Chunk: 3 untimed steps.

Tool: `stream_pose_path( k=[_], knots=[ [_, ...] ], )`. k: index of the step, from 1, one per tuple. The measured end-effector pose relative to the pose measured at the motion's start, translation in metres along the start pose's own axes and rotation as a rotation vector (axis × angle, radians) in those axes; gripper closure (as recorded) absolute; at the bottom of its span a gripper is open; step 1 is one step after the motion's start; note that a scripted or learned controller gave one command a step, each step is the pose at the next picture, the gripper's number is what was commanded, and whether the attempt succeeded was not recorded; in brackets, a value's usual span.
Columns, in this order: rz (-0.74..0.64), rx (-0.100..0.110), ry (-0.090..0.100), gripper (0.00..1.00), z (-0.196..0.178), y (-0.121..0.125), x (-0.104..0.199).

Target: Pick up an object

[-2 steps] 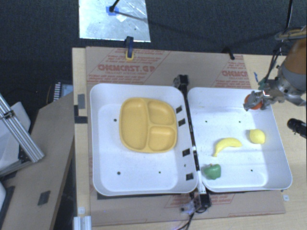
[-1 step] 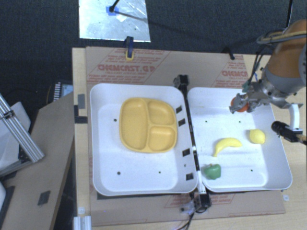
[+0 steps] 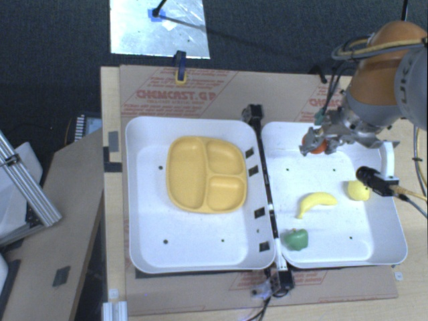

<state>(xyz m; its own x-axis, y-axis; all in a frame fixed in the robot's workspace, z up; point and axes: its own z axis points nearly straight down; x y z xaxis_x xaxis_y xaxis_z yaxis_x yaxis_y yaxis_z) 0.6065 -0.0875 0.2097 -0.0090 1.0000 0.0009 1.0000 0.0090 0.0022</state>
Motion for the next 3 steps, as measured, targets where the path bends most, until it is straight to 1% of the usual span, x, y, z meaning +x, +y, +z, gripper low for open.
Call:
stream_pose_path(
  k=[1, 2, 3],
  knots=[
    [0.000, 0.001, 0.000, 1.00, -0.007, -0.003, 0.045],
    [-0.001, 0.000, 0.001, 1.00, -0.020, -0.013, 0.097],
    [-0.001, 0.003, 0.001, 1.00, -0.010, -0.033, 0.152]
  ],
)
